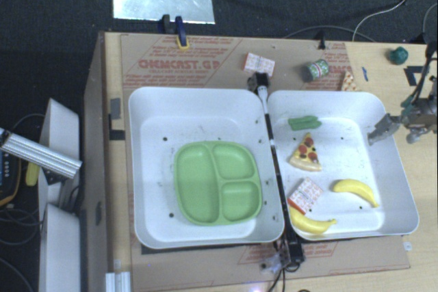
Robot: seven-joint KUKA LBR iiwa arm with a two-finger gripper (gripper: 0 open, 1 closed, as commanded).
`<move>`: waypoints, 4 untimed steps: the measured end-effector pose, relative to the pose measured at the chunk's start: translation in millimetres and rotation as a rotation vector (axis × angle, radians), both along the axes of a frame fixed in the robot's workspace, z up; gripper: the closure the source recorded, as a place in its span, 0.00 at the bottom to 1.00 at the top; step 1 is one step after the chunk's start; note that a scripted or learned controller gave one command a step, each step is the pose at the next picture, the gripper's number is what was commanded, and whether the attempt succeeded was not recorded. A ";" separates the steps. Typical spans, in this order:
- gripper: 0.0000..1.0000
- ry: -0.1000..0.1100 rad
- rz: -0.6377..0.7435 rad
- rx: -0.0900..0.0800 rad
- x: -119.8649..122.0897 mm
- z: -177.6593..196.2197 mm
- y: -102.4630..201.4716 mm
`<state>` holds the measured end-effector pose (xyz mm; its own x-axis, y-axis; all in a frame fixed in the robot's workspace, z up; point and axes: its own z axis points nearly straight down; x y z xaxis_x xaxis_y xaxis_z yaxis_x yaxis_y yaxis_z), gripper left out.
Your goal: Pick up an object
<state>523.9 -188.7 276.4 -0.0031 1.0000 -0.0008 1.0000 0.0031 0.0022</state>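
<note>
Nearest, a banana [311, 223] lies at the right bin's [393, 171] front edge; another banana [356, 191], a pizza slice [305, 153], a patterned card [305, 195] and a green piece [303, 123] share that bin. Left of it, a green divided plate [218, 182]. Dark carpet [55, 17] surrounds the bench. Gripper [380, 130] at the right bin's rim, open or closed unclear

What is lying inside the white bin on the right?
The right bin holds two bananas, a pizza slice, a green piece and a small red-and-white packet. Whatever lies beneath them is covered.

Gripper [384, 129] hangs low at the right, wrist tilted
</note>
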 end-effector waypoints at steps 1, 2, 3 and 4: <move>0.00 0.003 0.001 0.002 52.1 -87.2 73.3; 0.00 0.001 0.000 0.001 86.9 -192.2 91.8; 0.00 0.002 -0.002 0.001 61.8 -192.1 100.9; 1.00 -0.002 -0.001 0.001 63.1 -181.0 100.9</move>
<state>587.0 -87.9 95.4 -0.0022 1.0000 -0.0001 1.0000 0.0022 0.0040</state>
